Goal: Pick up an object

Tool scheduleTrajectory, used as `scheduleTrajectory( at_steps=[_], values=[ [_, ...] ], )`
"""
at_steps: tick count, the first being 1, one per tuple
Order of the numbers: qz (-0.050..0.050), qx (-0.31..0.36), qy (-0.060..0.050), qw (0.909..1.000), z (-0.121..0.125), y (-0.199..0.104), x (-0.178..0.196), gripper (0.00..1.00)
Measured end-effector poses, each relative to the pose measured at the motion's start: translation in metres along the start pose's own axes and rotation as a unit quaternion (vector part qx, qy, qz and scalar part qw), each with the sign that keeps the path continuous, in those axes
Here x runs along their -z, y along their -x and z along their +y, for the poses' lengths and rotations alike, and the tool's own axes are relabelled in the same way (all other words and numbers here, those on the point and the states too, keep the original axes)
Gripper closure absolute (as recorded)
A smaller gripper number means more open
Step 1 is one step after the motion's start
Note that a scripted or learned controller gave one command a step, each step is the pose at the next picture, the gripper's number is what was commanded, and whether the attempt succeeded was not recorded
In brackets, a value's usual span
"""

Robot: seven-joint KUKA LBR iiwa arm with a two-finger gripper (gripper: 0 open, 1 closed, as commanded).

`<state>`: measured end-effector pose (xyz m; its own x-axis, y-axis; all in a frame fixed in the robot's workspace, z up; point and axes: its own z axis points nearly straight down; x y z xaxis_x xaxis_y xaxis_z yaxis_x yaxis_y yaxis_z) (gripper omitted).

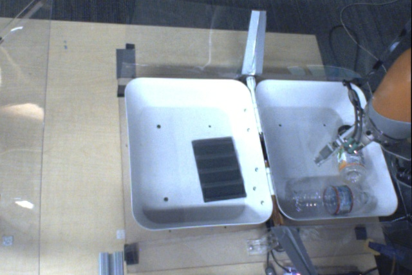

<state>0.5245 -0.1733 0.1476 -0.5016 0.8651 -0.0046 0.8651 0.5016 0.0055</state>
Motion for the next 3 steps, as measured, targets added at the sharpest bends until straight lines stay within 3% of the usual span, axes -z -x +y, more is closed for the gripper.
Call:
scheduleTrajectory(
  at_steps=[1,2,3],
  values=[
    [0.006,-0.072,0.005,0.9974,0.029,0.037,-0.049,0.00],
    [0.000,-0.109,0.002,0.9941,0.055,0.066,-0.060,0.00],
    [-0.003,-0.105,0.005,0.9945,0.059,0.066,-0.046,1.00]
  ],
)
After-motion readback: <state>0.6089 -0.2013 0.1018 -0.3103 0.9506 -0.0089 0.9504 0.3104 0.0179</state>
